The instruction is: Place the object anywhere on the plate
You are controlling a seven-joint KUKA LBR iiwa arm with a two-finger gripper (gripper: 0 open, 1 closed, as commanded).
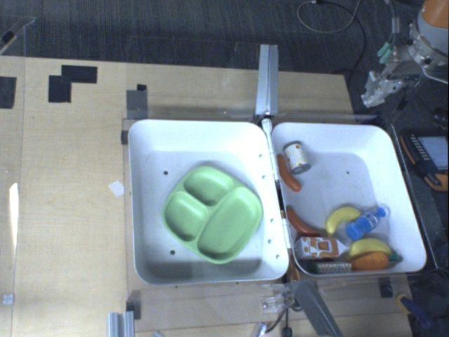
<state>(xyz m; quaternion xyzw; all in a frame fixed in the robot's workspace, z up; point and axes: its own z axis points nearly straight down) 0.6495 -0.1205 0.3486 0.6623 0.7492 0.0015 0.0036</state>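
A green plate (214,213) with three compartments lies in the left bin (151,160), with nothing on it. The right bin (365,146) holds the loose objects: a small can (297,156), two red sausages (288,174) (303,223), a banana (342,218), a blue bottle (367,223), a juice carton (319,247), a yellow fruit (370,247) and an orange one (372,261). My gripper (381,84) hangs high at the upper right, beyond the right bin's far corner, well away from every object. I see nothing in it.
A metal post (267,83) rises at the back between the two bins. Cables (337,12) trail over the dark floor behind the bench. A dark device (429,156) sits just right of the right bin.
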